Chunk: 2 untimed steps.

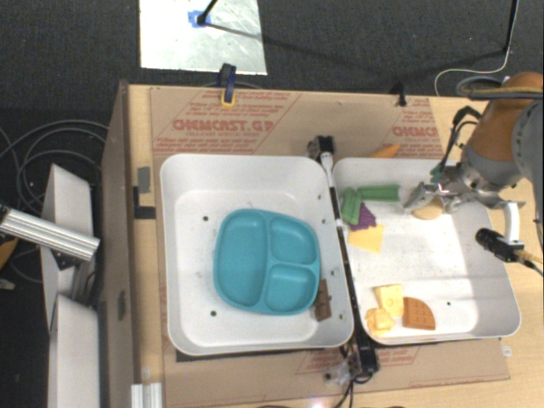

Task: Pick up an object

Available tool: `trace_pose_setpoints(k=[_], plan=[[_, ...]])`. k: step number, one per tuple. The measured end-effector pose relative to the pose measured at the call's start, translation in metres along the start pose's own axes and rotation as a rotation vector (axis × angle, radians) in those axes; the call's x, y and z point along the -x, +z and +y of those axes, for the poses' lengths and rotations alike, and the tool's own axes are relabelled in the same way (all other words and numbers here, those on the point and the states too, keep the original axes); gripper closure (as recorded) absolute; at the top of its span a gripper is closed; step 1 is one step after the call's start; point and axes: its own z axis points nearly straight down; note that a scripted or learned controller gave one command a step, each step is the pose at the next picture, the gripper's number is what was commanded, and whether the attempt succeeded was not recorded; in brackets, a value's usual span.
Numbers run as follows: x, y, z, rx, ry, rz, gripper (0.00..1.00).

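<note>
Claw (427, 195) over tan piece (427, 212), finger state unclear, green block (375, 193) and purple piece (365, 216) just left

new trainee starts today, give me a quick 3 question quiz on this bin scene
1. True or false: the teal plate lies in the left bin.
2. Which lies nearest the gripper? A) waffle B) tan piece C) cheese wedge
3. Fill in: the green piece lies in the ___ bin.

Key: 1 true; 2 B; 3 right.
</note>
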Motion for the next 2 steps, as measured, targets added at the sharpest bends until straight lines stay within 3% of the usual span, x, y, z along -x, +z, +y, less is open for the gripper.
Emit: trace_pose_setpoints(k=[1,2], plan=[[0.000,-0.012,0.002,0.005,-0.004,-0.002,1.00],[-0.048,-0.081,-0.004,0.008,-0.007,0.001,1.00]])
